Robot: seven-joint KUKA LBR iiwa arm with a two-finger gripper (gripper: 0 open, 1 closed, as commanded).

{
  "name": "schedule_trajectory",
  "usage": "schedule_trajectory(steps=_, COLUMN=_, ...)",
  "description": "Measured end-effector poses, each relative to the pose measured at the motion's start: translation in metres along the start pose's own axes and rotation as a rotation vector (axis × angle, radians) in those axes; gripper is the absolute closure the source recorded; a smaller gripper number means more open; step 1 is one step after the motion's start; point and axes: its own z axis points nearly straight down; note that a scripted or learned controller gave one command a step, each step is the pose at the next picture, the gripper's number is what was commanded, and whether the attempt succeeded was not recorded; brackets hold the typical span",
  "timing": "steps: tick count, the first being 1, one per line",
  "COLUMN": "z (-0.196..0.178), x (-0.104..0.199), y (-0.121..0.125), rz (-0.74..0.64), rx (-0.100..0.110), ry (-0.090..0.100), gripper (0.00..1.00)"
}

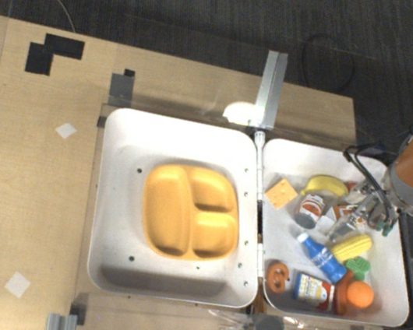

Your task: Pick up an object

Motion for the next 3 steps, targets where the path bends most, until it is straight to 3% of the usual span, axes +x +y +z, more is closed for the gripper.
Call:
schedule_trajectory(steps=1, z=-0.009, x=0.008, y=0.056, rz=-0.123, rx=0.000, ry=0.009, gripper=0.00)
schedule_trajectory(steps=2, z=-0.001, x=-0.024, y=0.056, rz=0.412, rx=0.015, ry=0.046, gripper=0.00)
schedule_trajectory(steps=3, z=0.000, x=-0.027, y=0.054, rz=0.415, rx=0.012, ry=0.028, gripper=0.00)
